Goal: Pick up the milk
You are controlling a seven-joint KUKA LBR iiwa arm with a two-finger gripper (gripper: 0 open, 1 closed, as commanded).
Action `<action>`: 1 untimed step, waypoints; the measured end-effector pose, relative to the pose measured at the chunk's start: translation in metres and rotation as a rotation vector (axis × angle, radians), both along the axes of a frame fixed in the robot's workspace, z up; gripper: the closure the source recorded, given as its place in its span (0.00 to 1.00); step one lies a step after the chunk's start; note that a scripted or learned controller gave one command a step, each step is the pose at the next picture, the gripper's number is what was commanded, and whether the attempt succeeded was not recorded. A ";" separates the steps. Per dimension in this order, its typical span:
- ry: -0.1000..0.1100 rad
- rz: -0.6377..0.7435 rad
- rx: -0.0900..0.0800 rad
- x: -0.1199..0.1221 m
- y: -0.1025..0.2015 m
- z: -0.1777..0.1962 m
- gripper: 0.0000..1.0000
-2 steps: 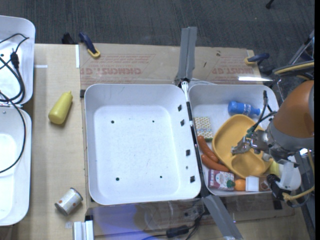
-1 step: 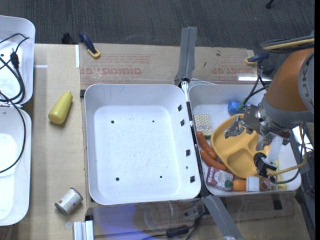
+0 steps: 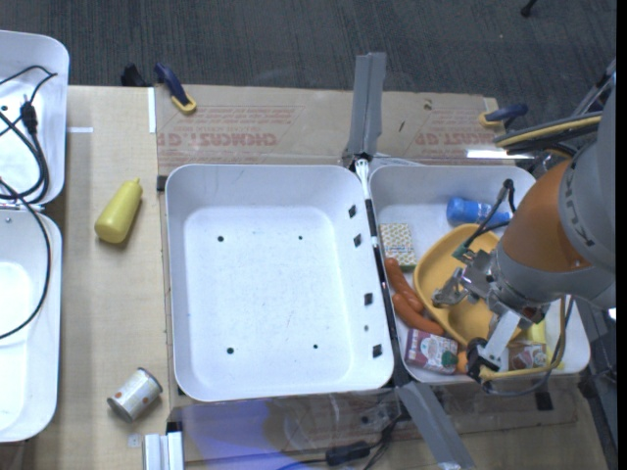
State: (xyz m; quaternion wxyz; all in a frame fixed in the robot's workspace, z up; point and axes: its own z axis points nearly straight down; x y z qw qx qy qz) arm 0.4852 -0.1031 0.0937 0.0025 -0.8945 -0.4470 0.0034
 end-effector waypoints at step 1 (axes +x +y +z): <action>0.004 -0.287 0.009 0.072 -0.069 0.006 0.00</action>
